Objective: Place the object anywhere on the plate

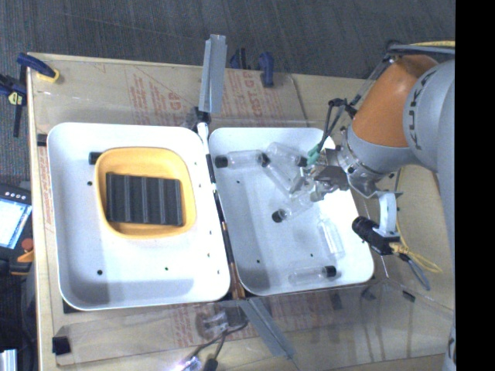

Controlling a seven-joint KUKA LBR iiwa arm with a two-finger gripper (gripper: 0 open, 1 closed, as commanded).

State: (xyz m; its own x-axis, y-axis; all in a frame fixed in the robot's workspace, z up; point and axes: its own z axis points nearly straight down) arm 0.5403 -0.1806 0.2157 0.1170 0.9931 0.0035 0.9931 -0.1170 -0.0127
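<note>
The gripper [313, 182] is recorded right of centre in the frame, over the upper right part of the right bin [249, 273]. Whether it is open or closed cannot be told: its tip is lost among clear plastic and glare. No object is seen to be held.

Directly around the gripper, several clear tubes are noted on the floor of the right bin. One clear tube with a black cap [241, 159] lies near the bin's upper left corner, a second capped tube [313, 272] lies along the lower edge, and a third clear tube [331, 236] lies lower right of the gripper. A clear angular piece [282, 161] is seen just left of the gripper; contact cannot be judged.

Behind the gripper, the grey arm [433, 130] with its orange band [387, 107] is seen at the right side of the frame.

The dark ribbed block [145, 199] is found left of centre, well apart from the gripper. It is dark grey, roughly rectangular, and is marked by parallel ridges running top to bottom. It lies flat on the yellow plate [143, 154], within the rim, which is visible on all sides. The plate is set in the left bin [69, 273], towards its upper middle.

Both bins are borne by the bench [116, 76].
</note>
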